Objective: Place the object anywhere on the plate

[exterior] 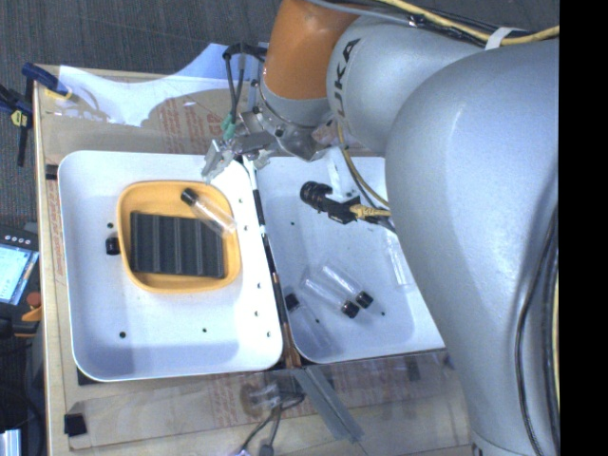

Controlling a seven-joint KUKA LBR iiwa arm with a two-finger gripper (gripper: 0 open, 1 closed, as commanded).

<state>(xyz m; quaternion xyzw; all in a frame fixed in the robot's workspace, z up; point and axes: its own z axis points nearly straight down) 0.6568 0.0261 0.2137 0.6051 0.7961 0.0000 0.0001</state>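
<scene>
The arm [475, 207] sits closest to my camera, its grey bulk taking up the right of the frame. Its gripper [220, 157] hangs over the upper right corner of the left bin [142, 331]. I cannot tell whether it is open or closed, and I see nothing held in it. The clear tube [210, 209], black-capped at one end, lies slantwise on the upper right part of the yellow plate [152, 196], just below the gripper in the frame. I judge it light, rigid and smooth, so likely to roll or slip and possibly brittle. If I had to take it, I would grip gently across its middle. Some similar tubes [332, 286] lie low in the right bin [380, 326].
</scene>
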